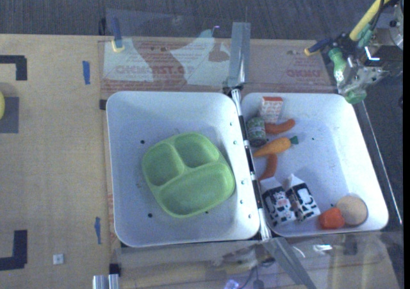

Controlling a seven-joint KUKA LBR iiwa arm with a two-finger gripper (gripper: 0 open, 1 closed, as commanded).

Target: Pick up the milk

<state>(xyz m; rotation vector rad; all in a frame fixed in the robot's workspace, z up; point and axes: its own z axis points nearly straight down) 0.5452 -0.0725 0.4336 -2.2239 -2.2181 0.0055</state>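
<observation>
Two small cow-patterned milk cartons, black and white, lie side by side near the front of the right bin [371,153]: one milk carton [278,205] on the left and a second carton [303,200] just to its right. My gripper [353,92] hangs over the far right corner of that bin, well behind the cartons and apart from them. Nothing shows in it.
The right bin also holds a red-and-white box [271,108], a dark green can [256,130], a carrot [275,147], two sausages, a red piece [332,218] and a tan ball [352,209]. A green divided plate [188,174] lies in the left bin [128,121].
</observation>
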